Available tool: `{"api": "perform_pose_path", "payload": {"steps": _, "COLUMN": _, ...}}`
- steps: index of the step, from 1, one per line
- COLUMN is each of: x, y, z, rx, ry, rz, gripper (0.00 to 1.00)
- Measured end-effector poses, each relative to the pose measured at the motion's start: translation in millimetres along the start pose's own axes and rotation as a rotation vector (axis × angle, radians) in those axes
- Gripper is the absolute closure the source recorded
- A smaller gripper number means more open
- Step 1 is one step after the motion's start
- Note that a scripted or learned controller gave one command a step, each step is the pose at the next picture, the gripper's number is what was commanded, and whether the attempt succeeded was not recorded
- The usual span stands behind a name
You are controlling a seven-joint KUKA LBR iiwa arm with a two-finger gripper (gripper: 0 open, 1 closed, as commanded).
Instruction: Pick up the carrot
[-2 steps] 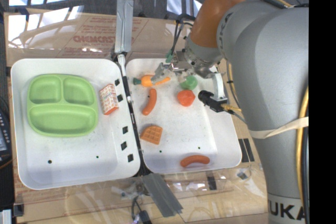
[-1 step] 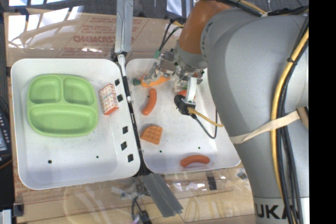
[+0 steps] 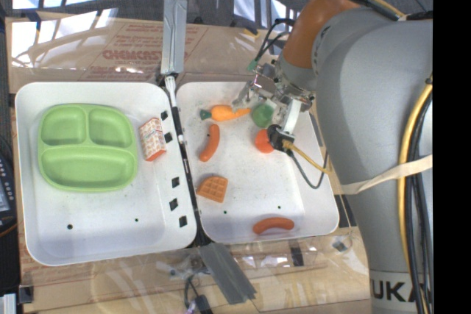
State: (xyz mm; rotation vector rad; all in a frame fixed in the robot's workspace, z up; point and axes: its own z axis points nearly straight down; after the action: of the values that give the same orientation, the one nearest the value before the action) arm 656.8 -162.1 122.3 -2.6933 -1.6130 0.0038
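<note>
the carrot [image 3: 223, 112] lies left-right, green top pointing left, tip at the claw [image 3: 254, 98], whose grip i cannot tell.

Robot lab, taped cardboard bench [image 3: 110, 48], white bins [image 3: 96, 232]

A green divided plate [image 3: 87, 147] sits in the left bin [image 3: 29, 217], with a small red-and-white carton [image 3: 151, 139] just beside its right edge. Over in the right bin [image 3: 313, 213] lie a sausage [image 3: 210, 143], a waffle [image 3: 212, 189], a second sausage [image 3: 274, 226] near the front wall, and a red-orange piece [image 3: 263, 140].
</note>
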Motion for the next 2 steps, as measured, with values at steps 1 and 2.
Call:
{"api": "perform_pose_path", "payload": {"steps": 1, "x": 21.4, "y": -19.3, "z": 22.5, "rx": -0.014, "ry": 0.004, "rz": 0.194, "gripper": 0.0}}
{"api": "perform_pose_path", "payload": {"steps": 2, "x": 20.1, "y": -32.2, "z": 32.8, "rx": 0.003, "ry": 0.0, "rz": -0.511, "gripper": 0.0}}
